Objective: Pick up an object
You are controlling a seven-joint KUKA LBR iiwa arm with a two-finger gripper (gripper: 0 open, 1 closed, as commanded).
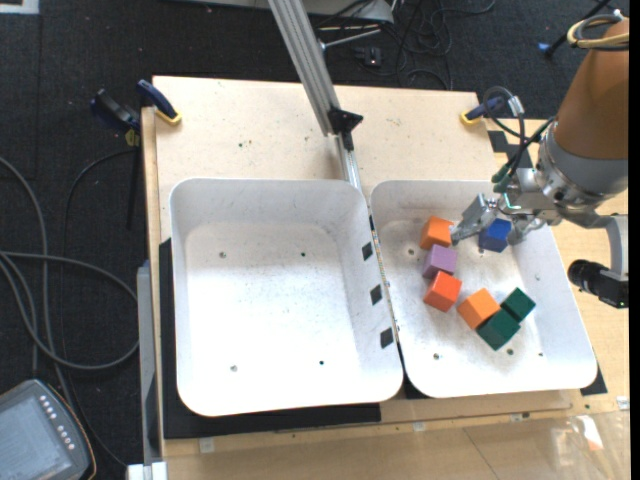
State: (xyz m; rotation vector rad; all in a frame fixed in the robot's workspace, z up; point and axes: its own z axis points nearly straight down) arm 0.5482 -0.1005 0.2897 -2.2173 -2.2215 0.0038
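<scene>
Nearest the camera, at bottom left, a grey handheld unit w/ a screen [35, 436] is seen on the dark floor, w/ black cables [60, 268] looped beside it; above these the pale table [250, 128] is seen carrying two shallow white bins side by side; blue-and-yellow clamps [155, 103] are fixed at its far corners, and a slanted aluminium bar [305, 53] comes down to the gap between the bins. No loose blocks are seen in the left bin [270, 288], only dark specks on its floor; the right bin [560, 353] is seen to hold a cluster of blocks: an orange cube [436, 233] at the far side, a purple cube [440, 262] touching it just below, a red-orange cube [442, 291] below that, then another orange block [478, 307] and a dark green block [507, 318] touching each other toward the near right; a blue cube [495, 235] is seen up at the tool [480, 230], just right of the far orange cube. The arm [595, 108] is reached in from the right, orange band above a grey wrist, w/ the tool lowered over the far part of the right bin; the blue cube appears to be gripped betw. the tool's fingers, which look clenched on it, though whether it is clear of the bin floor cannot be told.
</scene>
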